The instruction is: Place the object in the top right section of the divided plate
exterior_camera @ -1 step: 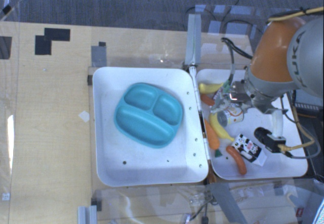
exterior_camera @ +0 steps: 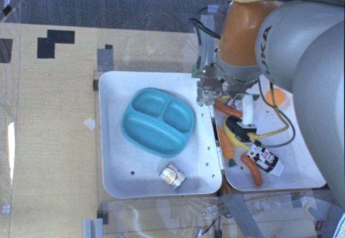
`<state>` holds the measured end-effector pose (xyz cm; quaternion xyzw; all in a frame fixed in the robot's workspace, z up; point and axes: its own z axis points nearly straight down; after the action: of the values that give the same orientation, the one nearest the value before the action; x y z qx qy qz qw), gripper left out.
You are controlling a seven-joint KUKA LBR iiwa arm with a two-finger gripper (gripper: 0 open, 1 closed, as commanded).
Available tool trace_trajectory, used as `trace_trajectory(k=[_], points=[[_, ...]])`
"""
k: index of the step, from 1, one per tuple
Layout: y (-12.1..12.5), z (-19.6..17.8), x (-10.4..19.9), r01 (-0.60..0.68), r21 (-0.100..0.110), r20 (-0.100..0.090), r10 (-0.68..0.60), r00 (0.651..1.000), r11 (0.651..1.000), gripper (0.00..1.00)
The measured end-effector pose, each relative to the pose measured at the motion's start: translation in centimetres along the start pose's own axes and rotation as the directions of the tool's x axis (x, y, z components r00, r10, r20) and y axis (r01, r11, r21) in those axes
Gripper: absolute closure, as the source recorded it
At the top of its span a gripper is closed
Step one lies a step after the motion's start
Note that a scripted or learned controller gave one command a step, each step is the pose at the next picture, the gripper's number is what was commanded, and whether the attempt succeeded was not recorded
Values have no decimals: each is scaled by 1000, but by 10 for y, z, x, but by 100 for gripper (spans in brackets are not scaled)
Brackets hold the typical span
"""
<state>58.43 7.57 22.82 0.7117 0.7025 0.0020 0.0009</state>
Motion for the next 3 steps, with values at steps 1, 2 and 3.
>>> trace_trajectory(k=[1, 2, 3], points=[[-8, -46, 13, 214, -2, 1, -214, 977, 977, 100], [17, -108, -27, 161, -4, 2, -161, 987, 987, 100], [-19, -32, 3, 187, 2, 1, -187, 982, 982, 100]])
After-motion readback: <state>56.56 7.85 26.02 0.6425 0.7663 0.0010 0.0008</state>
